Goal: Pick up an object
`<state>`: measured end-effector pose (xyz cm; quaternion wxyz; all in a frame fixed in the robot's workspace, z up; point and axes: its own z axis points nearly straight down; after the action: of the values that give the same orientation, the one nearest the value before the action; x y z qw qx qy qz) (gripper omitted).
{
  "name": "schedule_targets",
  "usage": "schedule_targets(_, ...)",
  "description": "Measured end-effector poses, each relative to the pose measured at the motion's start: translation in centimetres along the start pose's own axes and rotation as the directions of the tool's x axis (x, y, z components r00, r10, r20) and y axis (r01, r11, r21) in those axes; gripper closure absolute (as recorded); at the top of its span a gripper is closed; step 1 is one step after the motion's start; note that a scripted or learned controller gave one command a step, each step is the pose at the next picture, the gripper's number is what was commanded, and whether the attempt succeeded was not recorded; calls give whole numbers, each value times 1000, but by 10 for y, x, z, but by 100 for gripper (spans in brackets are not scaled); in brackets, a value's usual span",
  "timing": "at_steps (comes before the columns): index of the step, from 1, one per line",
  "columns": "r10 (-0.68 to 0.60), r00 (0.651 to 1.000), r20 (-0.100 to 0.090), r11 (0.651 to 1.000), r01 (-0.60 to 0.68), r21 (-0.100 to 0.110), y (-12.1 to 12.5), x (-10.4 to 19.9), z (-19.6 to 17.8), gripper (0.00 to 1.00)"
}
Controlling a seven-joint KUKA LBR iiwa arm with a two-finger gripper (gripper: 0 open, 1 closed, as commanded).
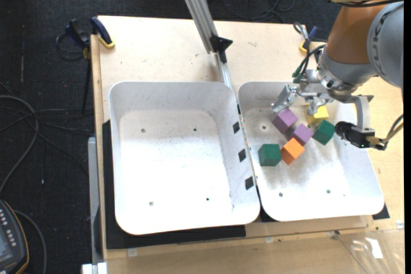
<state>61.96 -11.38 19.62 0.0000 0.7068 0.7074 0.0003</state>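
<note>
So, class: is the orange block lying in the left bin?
No, the orange block lies in the right bin, among the purple, green and yellow blocks.

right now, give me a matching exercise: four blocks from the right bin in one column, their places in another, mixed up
Things:
1. orange block
2. yellow block
3. left green block
4. right green block

Places:
A. just under the gripper, farthest back of the four
B. farthest left of the four, beside the orange one
C. farthest right of the four, below the yellow one
D. between the two green ones, just below a purple block

Pairs: 1-D, 2-A, 3-B, 4-C
</note>
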Motion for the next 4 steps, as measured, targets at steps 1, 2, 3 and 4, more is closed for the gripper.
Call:
schedule_targets(1,-5,1000,1,1000,5,-9,52,19,-42,0)
schedule_targets(2,7,1000,2,1000,-7,10,1,-43,53,0)
schedule_targets(3,4,1000,0,1000,-4,-1,-51,-40,101,0)
schedule_targets(4,-1,1000,7,1000,1,-12,6,-82,27,0)
